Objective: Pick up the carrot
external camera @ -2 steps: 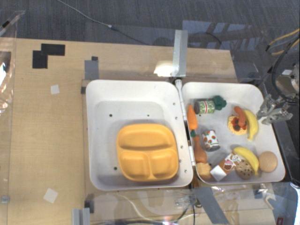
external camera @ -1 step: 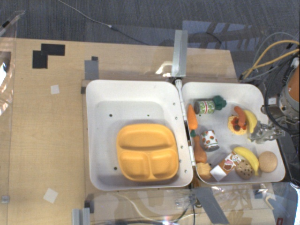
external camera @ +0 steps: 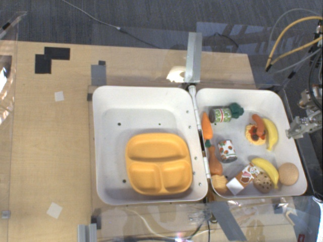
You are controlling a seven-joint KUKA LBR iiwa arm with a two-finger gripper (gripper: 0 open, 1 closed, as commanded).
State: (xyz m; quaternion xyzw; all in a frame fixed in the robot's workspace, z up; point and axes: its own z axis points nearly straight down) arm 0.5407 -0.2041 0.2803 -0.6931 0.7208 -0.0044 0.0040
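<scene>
The carrot (external camera: 207,126) is a slim orange piece with a green end. It lies lengthwise against the left wall of the right bin (external camera: 282,102), beside the divider between the bins. A grey metal part of my gripper (external camera: 302,127) shows at the right edge of the camera view, just outside the right bin's rim. It is far from the carrot, with the bin's other items lying between them.
The right bin also holds a green-capped jar (external camera: 225,114), a small printed can (external camera: 227,150), two bananas (external camera: 272,133), a round bun (external camera: 288,173), a cookie (external camera: 262,182) and an orange-brown piece (external camera: 215,164) just below the carrot. A yellow divided plate (external camera: 159,163) sits in the left bin (external camera: 108,135).
</scene>
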